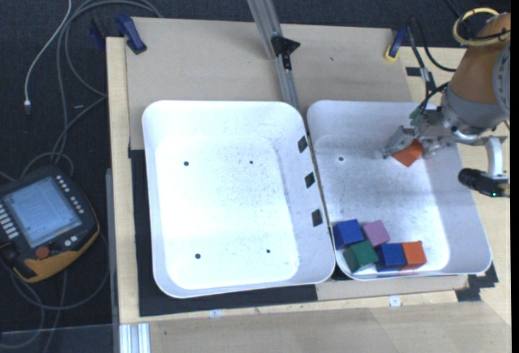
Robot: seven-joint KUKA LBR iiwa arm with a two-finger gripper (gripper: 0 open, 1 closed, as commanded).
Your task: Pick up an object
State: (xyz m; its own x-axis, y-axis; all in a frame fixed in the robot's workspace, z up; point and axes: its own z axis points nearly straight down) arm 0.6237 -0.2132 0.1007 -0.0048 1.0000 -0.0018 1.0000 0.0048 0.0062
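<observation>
An orange block (pixel 407 154) is held between the gripper (pixel 405 150) fingers above the right bin (pixel 462 205), which is set on a wooden bench (pixel 203 59).

A single fixed camera looks down at a slant from above the bench (pixel 243 43), taking in both white bins, the left bin (pixel 162 181) and the right bin (pixel 462 213), whole, plus dark floor beyond, from moderate height.
</observation>
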